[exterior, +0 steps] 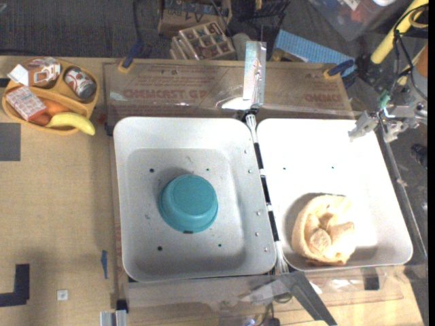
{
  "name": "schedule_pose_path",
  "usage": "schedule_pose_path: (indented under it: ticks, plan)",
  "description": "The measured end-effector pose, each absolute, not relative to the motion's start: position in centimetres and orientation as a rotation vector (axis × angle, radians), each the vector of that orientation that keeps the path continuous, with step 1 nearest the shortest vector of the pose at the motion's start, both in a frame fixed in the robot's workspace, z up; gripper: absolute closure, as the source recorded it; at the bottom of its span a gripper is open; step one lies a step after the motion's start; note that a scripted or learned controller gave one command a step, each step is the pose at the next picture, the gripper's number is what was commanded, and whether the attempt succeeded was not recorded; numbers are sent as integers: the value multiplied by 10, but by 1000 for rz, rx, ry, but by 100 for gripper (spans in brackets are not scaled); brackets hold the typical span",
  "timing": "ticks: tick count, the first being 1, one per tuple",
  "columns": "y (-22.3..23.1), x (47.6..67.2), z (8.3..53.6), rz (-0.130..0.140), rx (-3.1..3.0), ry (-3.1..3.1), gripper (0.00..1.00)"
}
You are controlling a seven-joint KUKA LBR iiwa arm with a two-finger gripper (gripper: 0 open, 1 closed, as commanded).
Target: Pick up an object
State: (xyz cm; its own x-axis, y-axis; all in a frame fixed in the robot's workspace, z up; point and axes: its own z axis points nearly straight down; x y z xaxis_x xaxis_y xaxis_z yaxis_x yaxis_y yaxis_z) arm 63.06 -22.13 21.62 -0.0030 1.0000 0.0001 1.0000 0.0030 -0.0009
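From my station, nothing is picked yet. Taking the right bin (pixel 380 175) as my landmark, the gripper (pixel 370 122) hangs over its far right corner, and I cannot tell how it is set. A crumpled tan object (pixel 323 237) lies at that bin's near edge, well apart from the gripper; a teal bowl (pixel 189 202) sits upside down in the neighbouring bin to its left. The whole approach, descent and grasp remain.

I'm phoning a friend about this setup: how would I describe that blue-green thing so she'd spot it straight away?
Find the two white bins side by side; take the left bin. Near its middle sits a teal bowl, round and turned upside down. The other bin's item is a crumpled tan cloth, so colour and smooth round shape give it away.
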Motion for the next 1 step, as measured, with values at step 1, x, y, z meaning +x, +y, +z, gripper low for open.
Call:
schedule_pose_path:
  ticks: [1]
  plan:
    - [-176, 575, 156, 1, -2263, -2177, 0]
